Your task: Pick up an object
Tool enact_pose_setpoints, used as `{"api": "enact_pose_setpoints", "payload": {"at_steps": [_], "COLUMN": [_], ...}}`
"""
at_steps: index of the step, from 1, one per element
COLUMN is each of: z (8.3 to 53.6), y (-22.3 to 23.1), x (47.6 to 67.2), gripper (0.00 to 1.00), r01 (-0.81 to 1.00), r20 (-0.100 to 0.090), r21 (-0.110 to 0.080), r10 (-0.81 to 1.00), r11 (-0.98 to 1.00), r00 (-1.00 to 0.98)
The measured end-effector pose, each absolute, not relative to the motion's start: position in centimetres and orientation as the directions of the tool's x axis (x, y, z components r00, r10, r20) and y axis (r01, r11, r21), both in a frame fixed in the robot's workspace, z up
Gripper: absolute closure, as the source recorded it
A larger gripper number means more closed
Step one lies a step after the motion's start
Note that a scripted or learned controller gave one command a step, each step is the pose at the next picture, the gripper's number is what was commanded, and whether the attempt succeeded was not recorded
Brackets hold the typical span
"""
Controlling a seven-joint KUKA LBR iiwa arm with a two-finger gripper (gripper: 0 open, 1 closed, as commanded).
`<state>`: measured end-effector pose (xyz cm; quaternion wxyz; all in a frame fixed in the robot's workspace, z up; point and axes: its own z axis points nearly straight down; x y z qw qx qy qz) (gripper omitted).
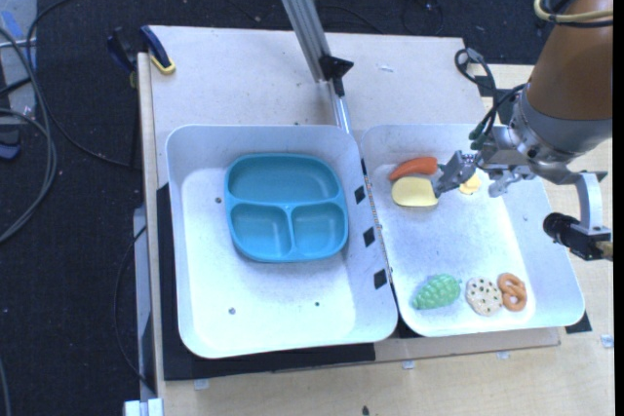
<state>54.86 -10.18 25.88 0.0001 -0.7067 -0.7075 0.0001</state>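
The approach step is judged in hand: in the right bin [546, 239], a yellow piece [414, 194] is seen just left of the gripper [456, 172], whose state cannot be told, so descent and closing are called for.

Claw [456, 174] beside yellow toy [414, 194] in right bin [546, 248]

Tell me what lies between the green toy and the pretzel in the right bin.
In the camera view, a speckled cookie lies between the green toy and the pretzel, close beside the pretzel.
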Motion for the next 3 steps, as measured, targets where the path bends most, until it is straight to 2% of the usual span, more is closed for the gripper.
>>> {"api": "enact_pose_setpoints", "payload": {"at_steps": [2, 3], "z": [16.2, 9.9], "y": [-9.6, -9.2], "x": [54.4, 53.9], "gripper": [0.00, 0.00], "r01": [1.000, 1.000], "r20": [0.000, 0.001], "r21": [-0.003, -0.006], "r10": [1.000, 1.000], "r11": [-0.001, -0.001], "r00": [0.001, 0.001]}}
